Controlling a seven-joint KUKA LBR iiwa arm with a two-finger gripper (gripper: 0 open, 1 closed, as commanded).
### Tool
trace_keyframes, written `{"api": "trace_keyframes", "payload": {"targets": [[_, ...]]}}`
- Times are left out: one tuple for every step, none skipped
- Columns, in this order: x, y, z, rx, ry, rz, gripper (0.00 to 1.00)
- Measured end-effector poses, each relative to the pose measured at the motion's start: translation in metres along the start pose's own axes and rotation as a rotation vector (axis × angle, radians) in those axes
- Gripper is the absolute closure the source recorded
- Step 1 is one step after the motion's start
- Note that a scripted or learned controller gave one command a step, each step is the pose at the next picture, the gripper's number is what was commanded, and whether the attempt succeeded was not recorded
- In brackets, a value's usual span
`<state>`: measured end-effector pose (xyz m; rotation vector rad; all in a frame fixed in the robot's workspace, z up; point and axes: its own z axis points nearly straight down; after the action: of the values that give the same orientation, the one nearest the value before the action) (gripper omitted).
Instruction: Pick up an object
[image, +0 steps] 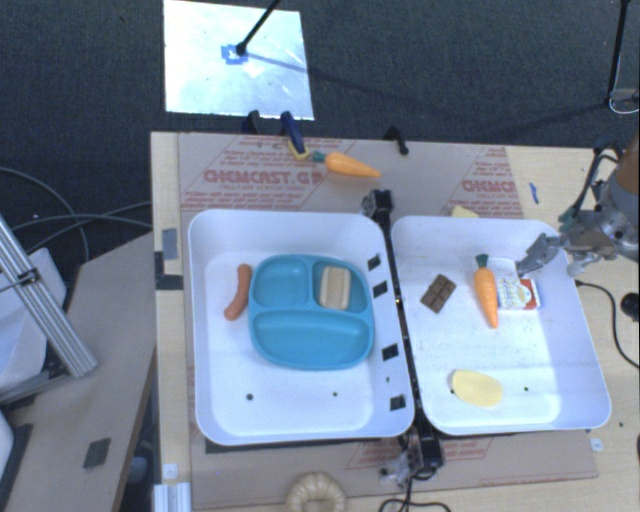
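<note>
Hovering at the right bin's (590, 380) far right corner: tool (545, 252), grey arm coming in from the right edge. Can't tell tool state at this res, and nothing visibly held.

Right bin contents:
- toy carrot (486, 292), orange w/ green top, lying lengthwise in the far half, just left of the tool tip
- small white/red packet (517, 292) touching the carrot's right side, right under the tool tip
- brown chocolate piece (438, 293) nearer the left wall, apart from the carrot
- yellow oval item (477, 388), looks like a potato chip/slice, by the near edge

Left bin (215, 400):
- blue divided plate (305, 320) in the middle, w/ a tan bread-like slice (334, 288) in its far right compartment
- orange sausage (238, 291) left of the plate, not touching it

Outside the bins, on the cardboard-covered surface (250, 175) at the far edge: second toy carrot (348, 165) next to a blue clamp (292, 132).
</note>
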<state>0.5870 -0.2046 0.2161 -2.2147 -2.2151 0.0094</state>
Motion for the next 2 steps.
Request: {"api": "trace_keyframes", "payload": {"targets": [[0.001,0.003,-0.008,-0.012,-0.003,-0.003,0.0],[0.009,0.005,0.039,-0.009,-0.002,-0.005,0.0]]}}
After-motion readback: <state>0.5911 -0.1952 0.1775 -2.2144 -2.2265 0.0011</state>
